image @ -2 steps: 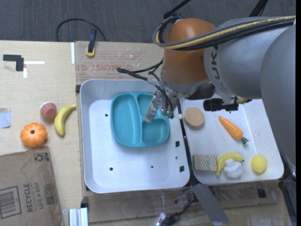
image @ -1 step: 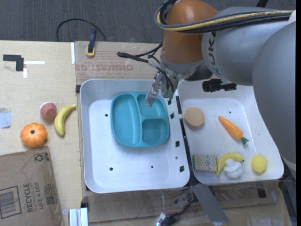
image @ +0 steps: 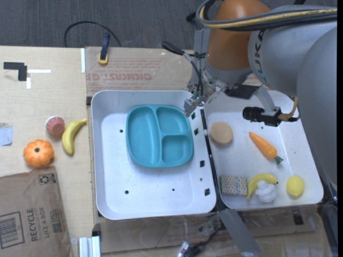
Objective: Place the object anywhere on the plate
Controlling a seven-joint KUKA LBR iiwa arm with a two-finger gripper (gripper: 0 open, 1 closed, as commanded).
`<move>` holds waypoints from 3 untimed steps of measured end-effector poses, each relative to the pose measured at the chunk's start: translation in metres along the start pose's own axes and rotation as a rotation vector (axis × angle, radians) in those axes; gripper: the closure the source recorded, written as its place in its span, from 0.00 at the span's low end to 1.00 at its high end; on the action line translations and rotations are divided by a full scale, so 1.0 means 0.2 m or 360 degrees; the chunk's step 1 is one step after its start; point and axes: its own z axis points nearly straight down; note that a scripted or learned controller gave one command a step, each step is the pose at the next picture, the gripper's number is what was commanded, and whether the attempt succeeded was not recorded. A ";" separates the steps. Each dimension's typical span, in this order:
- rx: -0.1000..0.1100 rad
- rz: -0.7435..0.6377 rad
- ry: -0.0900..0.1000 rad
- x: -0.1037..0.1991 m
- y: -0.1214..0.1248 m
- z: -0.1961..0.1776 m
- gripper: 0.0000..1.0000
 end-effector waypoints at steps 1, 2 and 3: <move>0.0000 -0.0001 0.0000 0.00 0.00 0.00 0.00; 0.0003 -0.0003 -0.0003 -0.01 0.00 -0.04 1.00; 0.0007 -0.0005 -0.0005 -0.01 0.00 -0.07 1.00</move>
